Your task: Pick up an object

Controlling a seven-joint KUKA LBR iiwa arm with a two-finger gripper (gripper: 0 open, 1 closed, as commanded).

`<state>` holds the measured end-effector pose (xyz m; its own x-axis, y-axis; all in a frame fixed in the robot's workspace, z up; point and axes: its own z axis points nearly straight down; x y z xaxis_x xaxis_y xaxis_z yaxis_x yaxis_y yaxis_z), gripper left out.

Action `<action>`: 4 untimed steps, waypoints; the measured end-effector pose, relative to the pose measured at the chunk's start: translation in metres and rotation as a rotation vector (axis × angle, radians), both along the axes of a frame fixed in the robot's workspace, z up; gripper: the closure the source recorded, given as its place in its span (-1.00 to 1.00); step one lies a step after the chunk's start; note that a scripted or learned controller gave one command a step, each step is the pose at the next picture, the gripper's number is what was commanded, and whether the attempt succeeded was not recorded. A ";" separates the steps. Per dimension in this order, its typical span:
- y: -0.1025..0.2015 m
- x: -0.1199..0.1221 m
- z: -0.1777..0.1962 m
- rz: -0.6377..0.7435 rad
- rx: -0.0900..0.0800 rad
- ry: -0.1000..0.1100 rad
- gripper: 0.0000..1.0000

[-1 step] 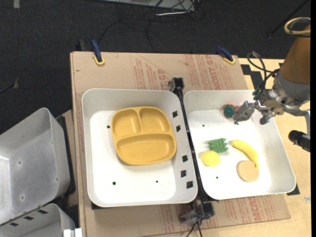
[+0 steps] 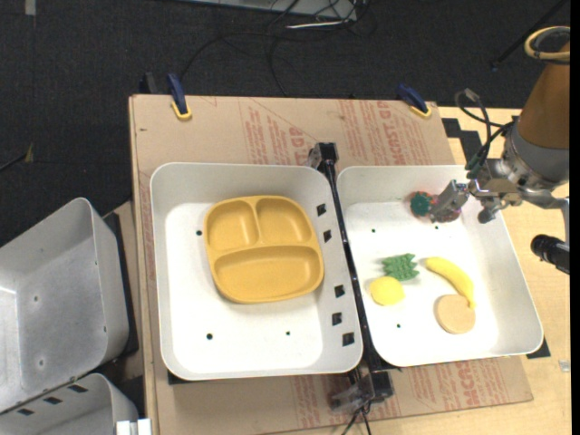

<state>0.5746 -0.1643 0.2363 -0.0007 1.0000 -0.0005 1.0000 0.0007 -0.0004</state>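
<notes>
One small teal object [image 2: 420, 204] is seen at the right bin's [image 2: 507, 270] far edge, just left of the gripper [image 2: 450, 203], whose grip state cannot be told.

The tool [image 2: 450, 203] sits beside a teal object [image 2: 420, 205] in the right bin [image 2: 507, 270]; a yellow tray [image 2: 264, 248] fills the left bin [image 2: 181, 270].

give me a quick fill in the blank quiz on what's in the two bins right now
1. The yellow three-compartment plastic tray lies in the ____ white bin.
2. The green leafy toy lies just left of the yellow toy ____.
3. The round tan disc lies in the ____ white bin.
4. The grey arm's gripper is beside a small ____ object at the bin's far side.

Missing words: left; banana; right; teal
</notes>
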 end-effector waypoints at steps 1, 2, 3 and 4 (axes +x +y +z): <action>0.007 -0.009 -0.052 -0.001 0.002 0.005 -1.00; -0.001 -0.006 -0.108 -0.002 0.001 0.005 -1.00; -0.001 -0.006 -0.146 -0.002 0.001 0.001 -1.00; -0.001 -0.005 -0.134 -0.002 0.000 -0.002 1.00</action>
<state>0.5694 -0.1655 0.1024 0.0015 1.0000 -0.0008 1.0000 -0.0015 0.0013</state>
